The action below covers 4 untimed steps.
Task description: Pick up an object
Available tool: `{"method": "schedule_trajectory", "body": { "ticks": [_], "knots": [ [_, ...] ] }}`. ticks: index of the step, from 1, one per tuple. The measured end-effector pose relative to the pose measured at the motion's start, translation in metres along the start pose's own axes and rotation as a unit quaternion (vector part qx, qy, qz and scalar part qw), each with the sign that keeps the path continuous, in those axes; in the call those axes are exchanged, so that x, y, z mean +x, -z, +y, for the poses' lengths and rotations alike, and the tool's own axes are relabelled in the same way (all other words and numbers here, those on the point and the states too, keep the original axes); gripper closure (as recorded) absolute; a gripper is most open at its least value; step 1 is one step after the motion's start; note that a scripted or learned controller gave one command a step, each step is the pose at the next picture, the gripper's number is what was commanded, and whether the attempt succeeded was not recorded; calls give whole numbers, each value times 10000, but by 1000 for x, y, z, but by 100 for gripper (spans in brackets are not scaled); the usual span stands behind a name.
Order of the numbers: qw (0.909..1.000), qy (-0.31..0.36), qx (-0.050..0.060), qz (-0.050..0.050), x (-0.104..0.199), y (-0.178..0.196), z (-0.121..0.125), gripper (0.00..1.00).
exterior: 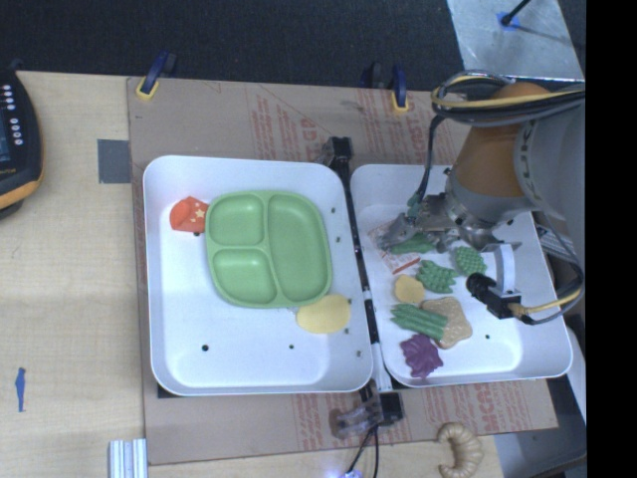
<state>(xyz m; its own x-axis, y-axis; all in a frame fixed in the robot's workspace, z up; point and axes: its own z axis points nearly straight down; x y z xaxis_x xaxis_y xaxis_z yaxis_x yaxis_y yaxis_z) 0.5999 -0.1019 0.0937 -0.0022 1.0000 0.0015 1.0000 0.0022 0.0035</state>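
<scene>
Over right bin (557, 352), end effector (423, 229), grip state unclear, amid crowded toys (430, 320).

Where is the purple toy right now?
The purple toy lies in the right bin, near its front edge, just below the green piece and left of the tan piece.

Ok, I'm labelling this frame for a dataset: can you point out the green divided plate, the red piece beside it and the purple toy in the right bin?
green divided plate (270, 249), camera view, on the ridge between its compartments.
red piece (187, 214), camera view, on its middle.
purple toy (421, 355), camera view, on its middle.
</scene>
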Motion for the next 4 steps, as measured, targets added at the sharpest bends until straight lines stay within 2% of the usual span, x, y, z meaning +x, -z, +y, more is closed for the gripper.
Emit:
{"method": "schedule_trajectory", "body": {
  "ticks": [1, 4],
  "knots": [
    [10000, 23, -8, -3, -24, 3, 54, 0],
    [10000, 12, -1, 2, -29, 3, 59, 0]
  ]
}}
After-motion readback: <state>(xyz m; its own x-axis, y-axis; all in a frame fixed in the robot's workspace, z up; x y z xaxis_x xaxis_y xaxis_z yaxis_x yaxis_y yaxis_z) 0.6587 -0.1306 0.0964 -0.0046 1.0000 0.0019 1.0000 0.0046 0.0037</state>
